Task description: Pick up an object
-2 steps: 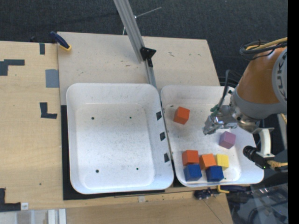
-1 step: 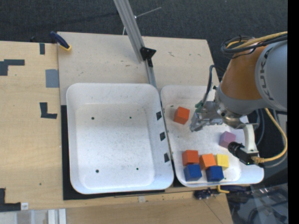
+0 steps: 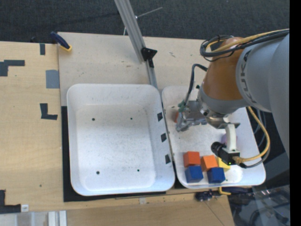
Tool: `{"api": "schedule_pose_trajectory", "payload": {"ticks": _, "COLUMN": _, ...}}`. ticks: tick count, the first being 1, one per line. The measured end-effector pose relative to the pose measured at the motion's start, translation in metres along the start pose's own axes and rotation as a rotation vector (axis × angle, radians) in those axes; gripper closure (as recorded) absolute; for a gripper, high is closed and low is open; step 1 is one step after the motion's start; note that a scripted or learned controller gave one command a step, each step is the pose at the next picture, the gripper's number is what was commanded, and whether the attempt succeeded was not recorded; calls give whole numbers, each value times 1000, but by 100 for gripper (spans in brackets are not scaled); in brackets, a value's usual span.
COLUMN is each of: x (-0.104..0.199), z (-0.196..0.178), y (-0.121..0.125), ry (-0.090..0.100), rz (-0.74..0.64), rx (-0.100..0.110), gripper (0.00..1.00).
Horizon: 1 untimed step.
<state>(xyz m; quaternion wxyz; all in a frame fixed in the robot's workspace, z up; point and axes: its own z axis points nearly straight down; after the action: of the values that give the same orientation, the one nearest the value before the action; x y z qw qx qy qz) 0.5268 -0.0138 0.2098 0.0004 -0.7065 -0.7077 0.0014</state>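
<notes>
Bench: pale wood bench (image 3: 28, 140) is carrying both bins on a black mat (image 3: 66, 182); grey and dark tape patches are lying on its left part.
Room: dark carpet is showing along the top; a slanted metal pole (image 3: 131, 25) is crossing down to the bins' shared edge.
Bins: two white ones are sitting side by side, touching; the left bin (image 3: 115, 140) is speckled and bare, the right bin (image 3: 249, 175) is holding the blocks.
Blocks, counted: two orange blocks (image 3: 191, 158) and two blue blocks (image 3: 193, 173) are clustering at the right bin's near end, orange behind, blue in front, each just beside its neighbour. A bit of yellow is peeking out beside them; I cannot tell what it is.
Arm: the grey arm (image 3: 268, 74) with its orange band is reaching in from the right, over the right bin's far half.
Gripper: the gripper (image 3: 184, 121) is hanging low near the left wall of the right bin, apart from the blocks; whether it is spread or clenched I cannot tell.
Other: a blue and yellow clamp (image 3: 61, 40) is lying at the bench's far left corner.
</notes>
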Motion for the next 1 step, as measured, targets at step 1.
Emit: {"api": "schedule_pose_trajectory", "payload": {"ticks": 1, "x": 53, "z": 6, "y": 11, "ry": 3, "rz": -5, "rx": 0, "gripper": 100}}
